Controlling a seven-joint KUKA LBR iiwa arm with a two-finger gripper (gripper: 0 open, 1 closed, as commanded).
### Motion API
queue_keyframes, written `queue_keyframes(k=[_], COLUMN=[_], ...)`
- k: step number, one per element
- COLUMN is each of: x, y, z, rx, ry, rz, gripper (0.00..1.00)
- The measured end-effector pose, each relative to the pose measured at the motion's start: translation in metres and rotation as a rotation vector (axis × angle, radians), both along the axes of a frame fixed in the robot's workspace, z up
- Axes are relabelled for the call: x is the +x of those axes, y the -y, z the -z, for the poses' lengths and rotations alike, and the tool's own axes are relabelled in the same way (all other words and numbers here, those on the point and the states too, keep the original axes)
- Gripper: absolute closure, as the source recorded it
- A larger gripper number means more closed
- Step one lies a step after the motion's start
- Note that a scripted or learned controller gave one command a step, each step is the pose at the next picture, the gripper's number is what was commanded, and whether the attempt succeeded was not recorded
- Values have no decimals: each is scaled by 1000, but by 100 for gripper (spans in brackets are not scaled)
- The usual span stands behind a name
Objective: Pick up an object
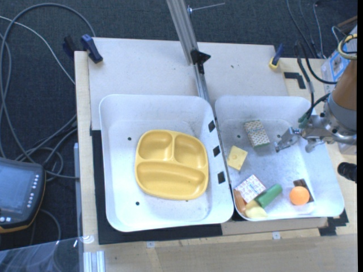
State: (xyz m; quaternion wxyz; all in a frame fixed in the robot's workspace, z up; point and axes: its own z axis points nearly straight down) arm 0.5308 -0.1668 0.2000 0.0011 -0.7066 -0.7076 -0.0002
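Camera view: pale bench on dark floor, cables around; tool grip state unclear.

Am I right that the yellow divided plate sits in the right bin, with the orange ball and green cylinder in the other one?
Not quite. The camera view shows the yellow divided plate in the left bin. The orange ball and green cylinder are in the other one, the right bin.
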Motion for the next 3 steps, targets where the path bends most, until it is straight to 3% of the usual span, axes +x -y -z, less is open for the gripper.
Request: queue_keyframes(k=[1, 3], x=[0, -11], y=[0, -5], z=[0, 109], rx=[0, 1], ry=[1, -6], rz=[1, 1], gripper=[0, 0])
